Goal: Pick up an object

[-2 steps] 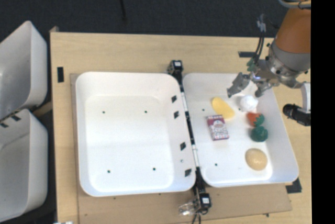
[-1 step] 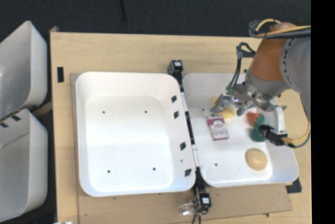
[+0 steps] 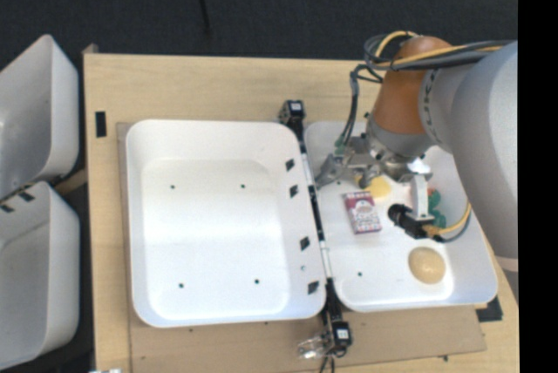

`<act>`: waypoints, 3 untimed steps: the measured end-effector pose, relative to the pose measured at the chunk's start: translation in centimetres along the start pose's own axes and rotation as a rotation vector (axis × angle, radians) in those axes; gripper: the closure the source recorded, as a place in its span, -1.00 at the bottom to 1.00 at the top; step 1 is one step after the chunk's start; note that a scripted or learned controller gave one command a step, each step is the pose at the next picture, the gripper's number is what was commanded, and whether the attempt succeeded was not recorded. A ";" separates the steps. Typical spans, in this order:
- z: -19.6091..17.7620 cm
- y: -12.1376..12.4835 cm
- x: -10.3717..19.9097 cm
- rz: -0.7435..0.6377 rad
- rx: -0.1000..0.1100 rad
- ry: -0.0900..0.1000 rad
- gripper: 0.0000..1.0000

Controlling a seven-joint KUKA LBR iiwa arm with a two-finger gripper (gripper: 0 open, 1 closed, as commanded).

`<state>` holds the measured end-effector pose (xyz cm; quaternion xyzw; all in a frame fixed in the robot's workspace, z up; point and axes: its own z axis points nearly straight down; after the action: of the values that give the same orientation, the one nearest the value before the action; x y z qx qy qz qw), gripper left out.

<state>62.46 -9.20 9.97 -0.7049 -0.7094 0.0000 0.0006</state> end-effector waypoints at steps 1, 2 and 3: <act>-1.2 0.0 -0.5 0.006 -0.003 -0.002 1.00; -10.9 2.0 8.8 -0.004 -0.014 0.002 1.00; -12.6 -4.8 11.5 0.002 0.000 0.000 1.00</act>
<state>57.59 2.23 22.61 -0.7056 -0.7087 -0.0001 0.0005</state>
